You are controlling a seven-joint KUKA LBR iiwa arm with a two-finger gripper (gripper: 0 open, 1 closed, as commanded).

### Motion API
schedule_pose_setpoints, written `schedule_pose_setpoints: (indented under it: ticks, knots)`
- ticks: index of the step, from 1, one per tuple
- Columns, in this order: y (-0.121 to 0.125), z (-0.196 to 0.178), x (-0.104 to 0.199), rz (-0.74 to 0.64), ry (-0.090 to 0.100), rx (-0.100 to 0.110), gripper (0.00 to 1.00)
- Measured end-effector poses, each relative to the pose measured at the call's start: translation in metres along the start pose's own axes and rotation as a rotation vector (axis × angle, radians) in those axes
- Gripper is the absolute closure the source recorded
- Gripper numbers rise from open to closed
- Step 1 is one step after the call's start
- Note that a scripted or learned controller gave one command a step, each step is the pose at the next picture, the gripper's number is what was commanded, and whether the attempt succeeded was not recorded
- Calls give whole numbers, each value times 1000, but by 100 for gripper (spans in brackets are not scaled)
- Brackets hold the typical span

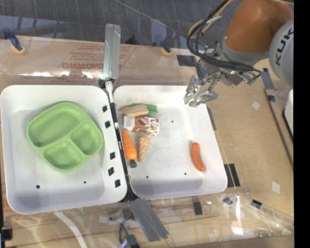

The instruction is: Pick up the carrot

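The carrot (129, 146), orange with a green stem end, is laid lengthwise; stem nearest; against the right bin's left wall.

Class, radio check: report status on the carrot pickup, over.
Gripper hovering over right bin's far right corner, holding nothing. Carrot lying at bin's left wall, untouched. Ice cream cone right beside carrot, packet just behind; tight fit.

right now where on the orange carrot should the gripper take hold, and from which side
Probably the thick orange middle of the orange carrot with the green stem end, taken from straight above. It lies flat and nearly lengthwise along the left wall of the right white bin, so the fingers would likely have to close across its narrow width, with little room on the wall side. The gripper hovers over the bin's far right corner.
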State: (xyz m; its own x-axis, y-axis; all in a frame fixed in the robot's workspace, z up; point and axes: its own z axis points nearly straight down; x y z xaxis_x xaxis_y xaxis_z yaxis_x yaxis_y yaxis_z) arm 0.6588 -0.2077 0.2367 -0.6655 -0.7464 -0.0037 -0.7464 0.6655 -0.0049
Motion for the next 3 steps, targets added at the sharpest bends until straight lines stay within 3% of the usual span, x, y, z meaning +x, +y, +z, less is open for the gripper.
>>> schedule_pose_setpoints:
  ticks: [1,2,3]
  knots:
    - [0,27,3,495,4,-4,100]
    - [0,-3,0,48,0,0,100]
    - [18,75,-16,116,5,-10,100]
